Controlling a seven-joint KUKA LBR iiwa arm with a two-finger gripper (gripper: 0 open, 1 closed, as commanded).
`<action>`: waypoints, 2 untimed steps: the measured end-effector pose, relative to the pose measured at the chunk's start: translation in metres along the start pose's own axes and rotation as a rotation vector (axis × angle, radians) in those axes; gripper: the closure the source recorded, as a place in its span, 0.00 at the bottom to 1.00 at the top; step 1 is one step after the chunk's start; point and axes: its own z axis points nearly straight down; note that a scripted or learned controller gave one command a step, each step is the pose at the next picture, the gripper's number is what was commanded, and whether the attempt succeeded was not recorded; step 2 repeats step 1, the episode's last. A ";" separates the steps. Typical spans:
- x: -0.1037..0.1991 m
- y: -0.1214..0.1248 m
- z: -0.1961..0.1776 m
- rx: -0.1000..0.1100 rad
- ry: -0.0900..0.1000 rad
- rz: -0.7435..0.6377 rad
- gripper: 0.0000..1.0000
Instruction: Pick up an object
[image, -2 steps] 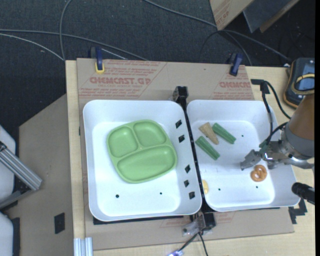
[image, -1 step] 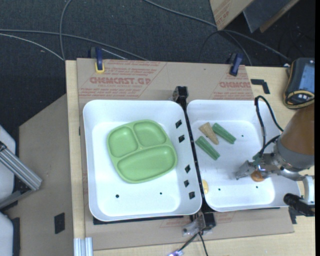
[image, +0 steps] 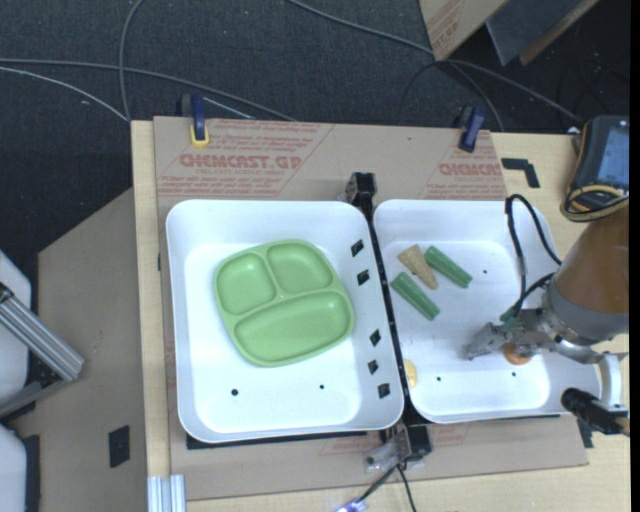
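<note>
In the right bin (image: 470, 400) the end effector (image: 490, 343) sits low near the front, its fingers spread, touching a small orange object (image: 517, 353). Two green sticks (image: 414, 297) (image: 448, 267) and a tan piece (image: 417, 267) lie apart toward the back; a green divided plate (image: 284, 300) fills the left bin (image: 200, 400).

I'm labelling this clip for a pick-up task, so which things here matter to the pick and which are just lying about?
Part of the job:
- gripper, low in the right bin
- two green sticks
- tan piece
- small orange object by the gripper

Lying about:
- green divided plate in the left bin
- blue clamps
- cables
</note>
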 end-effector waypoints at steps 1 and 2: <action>-0.002 0.001 -0.011 -0.005 -0.005 0.002 1.00; -0.002 0.001 -0.011 -0.005 -0.005 0.002 1.00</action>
